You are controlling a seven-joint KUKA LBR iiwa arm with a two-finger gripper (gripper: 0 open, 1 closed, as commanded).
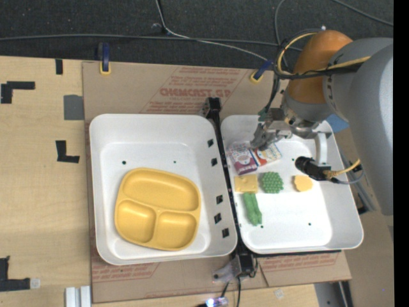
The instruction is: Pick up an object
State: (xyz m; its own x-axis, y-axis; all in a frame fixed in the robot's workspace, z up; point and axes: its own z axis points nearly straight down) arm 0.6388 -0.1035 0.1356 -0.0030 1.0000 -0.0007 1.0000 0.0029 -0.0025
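Note:
My gripper hangs low over the far left part of the right bin, its fingers down at a small white packet with red and blue print. A purple and white packet lies just left of it. Nearer the front lie a yellow block, a green bumpy ball, a small yellow piece and a long green piece. I see nothing lifted between the fingers.
The left bin holds a yellow divided plate. A black divider with clips runs between the bins. Cables loop around the arm's wrist at the upper right, and a black connector hangs over the right bin.

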